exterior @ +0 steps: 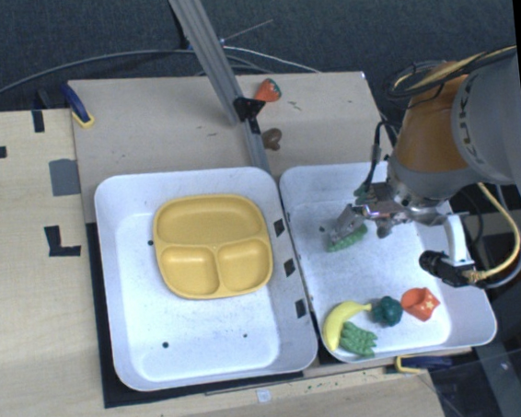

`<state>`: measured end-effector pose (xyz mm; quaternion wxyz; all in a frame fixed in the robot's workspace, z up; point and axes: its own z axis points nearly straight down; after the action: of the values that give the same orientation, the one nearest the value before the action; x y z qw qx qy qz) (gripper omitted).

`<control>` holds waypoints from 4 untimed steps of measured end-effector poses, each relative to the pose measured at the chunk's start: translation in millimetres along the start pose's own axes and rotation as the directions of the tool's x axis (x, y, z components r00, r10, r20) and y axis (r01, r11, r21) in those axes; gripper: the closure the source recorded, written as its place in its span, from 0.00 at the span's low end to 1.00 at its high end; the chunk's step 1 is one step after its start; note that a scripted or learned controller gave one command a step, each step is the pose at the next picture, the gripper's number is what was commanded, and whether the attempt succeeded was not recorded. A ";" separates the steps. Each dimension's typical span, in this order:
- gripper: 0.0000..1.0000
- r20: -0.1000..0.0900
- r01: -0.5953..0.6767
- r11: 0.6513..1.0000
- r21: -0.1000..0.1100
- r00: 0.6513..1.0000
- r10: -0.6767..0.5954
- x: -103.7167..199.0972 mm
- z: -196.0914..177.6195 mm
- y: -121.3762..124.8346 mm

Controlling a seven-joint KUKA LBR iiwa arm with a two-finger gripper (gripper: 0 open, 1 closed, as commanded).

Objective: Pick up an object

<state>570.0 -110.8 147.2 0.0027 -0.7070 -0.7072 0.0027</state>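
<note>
Grasp step: tool [355, 224] low over small green leafy toy [346, 236], right bin's far-left part; grip state unclear; next needs lift check

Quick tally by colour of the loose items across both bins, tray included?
Yellow: 2, the divided tray in the left bin and the banana in the right bin.
Green: 3, the piece at the claw, the leafy piece and the dark round piece.
Orange-red: 1, the piece near the right bin's front corner.
Total: 6
</note>
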 end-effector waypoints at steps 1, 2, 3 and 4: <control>0.00 0.000 0.001 1.000 0.000 1.000 -0.001 0.8 54.4 -1.8; 1.00 -0.001 0.003 1.000 -0.004 1.000 -0.003 1.5 41.4 -0.4; 1.00 0.000 0.002 1.000 -0.011 1.000 -0.002 8.1 -16.6 -6.1; 1.00 0.001 0.001 1.000 -0.011 1.000 -0.001 8.6 -60.7 -5.3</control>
<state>565.1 -102.3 207.9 -0.0015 -0.7065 -0.7078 -0.0011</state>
